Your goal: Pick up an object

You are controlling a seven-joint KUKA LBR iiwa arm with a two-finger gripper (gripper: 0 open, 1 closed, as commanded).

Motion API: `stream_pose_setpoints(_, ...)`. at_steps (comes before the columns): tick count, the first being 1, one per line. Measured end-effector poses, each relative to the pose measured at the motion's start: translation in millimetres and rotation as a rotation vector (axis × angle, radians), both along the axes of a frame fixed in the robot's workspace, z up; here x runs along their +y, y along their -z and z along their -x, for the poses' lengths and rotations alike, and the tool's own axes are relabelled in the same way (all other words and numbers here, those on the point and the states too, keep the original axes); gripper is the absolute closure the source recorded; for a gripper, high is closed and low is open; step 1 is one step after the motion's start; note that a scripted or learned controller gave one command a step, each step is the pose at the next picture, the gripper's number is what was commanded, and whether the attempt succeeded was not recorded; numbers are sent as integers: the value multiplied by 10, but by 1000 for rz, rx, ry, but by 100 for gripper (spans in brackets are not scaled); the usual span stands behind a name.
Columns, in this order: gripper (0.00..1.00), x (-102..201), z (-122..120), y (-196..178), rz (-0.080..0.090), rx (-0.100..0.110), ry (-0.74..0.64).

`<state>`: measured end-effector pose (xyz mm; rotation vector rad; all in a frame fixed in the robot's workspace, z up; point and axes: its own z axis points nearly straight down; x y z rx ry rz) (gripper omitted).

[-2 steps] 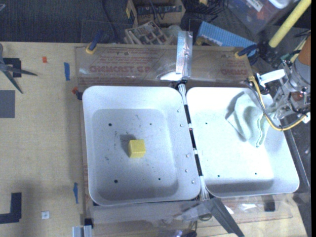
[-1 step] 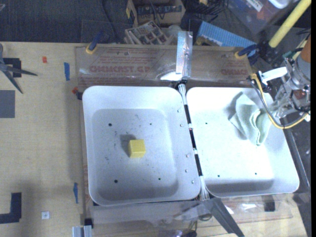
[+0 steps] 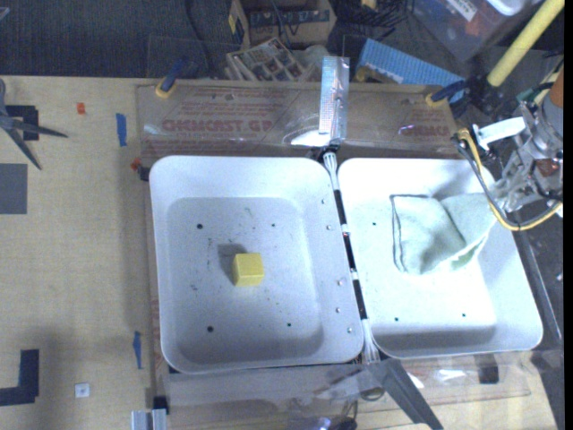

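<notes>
A small yellow block [image 3: 248, 269] lies near the middle of the left white bin [image 3: 179, 186]. A pale green cloth [image 3: 428, 231] lies crumpled in the back half of the right bin [image 3: 466, 330]. Its right side stretches toward the bin's right rim, where my gripper [image 3: 517, 191] hangs just above and beside the cloth's edge. Cables and a yellow loop of wire blur the gripper's tip, and whether it touches the cloth is unclear.
A clear plastic sheet [image 3: 242, 124] with a metal divider [image 3: 333, 106] stands behind the bins. Clutter and a yellow pole [image 3: 528, 30] sit at the back right. The wooden bench [image 3: 63, 240] extends to the left, with small tools on it.
</notes>
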<state>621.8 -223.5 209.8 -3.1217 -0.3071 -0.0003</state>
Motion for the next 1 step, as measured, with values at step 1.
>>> stream_pose_setpoints(1, 100, 517, 182, 871, 2, 2, -270)
